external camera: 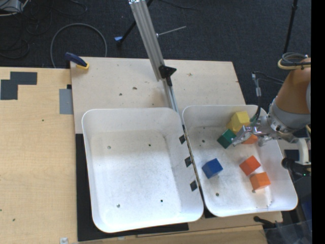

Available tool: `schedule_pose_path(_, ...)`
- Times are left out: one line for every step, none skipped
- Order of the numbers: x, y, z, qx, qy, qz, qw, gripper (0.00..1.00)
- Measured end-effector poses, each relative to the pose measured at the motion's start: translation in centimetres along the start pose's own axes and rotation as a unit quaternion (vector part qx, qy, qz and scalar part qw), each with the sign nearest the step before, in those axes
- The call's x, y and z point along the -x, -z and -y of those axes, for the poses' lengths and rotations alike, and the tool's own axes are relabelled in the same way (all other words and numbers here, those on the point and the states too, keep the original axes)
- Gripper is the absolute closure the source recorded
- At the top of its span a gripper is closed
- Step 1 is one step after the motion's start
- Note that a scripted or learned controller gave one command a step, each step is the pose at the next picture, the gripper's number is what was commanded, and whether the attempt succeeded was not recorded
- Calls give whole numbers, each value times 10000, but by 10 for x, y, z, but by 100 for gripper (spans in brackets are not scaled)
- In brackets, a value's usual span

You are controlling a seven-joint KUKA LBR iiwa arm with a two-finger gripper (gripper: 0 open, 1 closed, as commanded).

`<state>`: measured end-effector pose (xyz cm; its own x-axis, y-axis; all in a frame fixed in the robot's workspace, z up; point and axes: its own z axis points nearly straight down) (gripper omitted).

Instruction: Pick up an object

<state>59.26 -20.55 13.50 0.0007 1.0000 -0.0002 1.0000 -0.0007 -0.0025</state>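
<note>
The right bin (284,200) holds several blocks. A yellow block (238,120) lies at the back with a green block (226,138) just in front of it. A blue block (212,168) sits near the divider. A red-orange block (250,164) and an orange block (260,180) lie toward the front right. My gripper (247,135) is low in the bin, right beside the green and yellow blocks. A small patch of orange (251,140) shows at its tip; what it belongs to is unclear.
The left bin (101,136) stands beside the right one, with black clips along the shared wall (187,161). A slanted aluminium rail (150,39) rises behind the bins. Cables run along the right edge by the arm (294,100).
</note>
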Motion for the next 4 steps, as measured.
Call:
schedule_pose_path(-30, -47, -21, -7, 16, -8, 10000, 0)
schedule_pose_path(-37, -46, -62, -277, -18, -23, 9996, 0)
schedule_pose_path(-37, -37, -61, -293, 5, -15, 9996, 100)
schedule_pose_path(-120, 60, -45, 35, 30, -17, 10000, 100)
